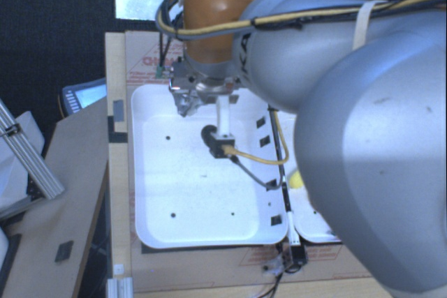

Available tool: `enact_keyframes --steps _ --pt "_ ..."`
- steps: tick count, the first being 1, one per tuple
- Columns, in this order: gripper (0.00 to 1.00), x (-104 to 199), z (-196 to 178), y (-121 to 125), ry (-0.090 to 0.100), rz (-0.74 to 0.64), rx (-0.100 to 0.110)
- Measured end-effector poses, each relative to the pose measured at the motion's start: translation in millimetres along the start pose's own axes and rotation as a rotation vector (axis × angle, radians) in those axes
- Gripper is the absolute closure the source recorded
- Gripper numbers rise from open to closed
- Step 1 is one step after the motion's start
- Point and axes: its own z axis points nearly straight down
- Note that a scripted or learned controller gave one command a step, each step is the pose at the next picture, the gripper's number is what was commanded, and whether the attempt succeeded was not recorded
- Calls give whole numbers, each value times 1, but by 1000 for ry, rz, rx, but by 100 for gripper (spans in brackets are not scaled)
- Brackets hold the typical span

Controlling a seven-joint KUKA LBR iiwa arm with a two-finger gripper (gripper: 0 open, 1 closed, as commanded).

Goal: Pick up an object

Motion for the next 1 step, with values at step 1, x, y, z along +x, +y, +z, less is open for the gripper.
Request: enact_keyframes --steps 1 --pt "100 0 -15 2 3 1 -6"
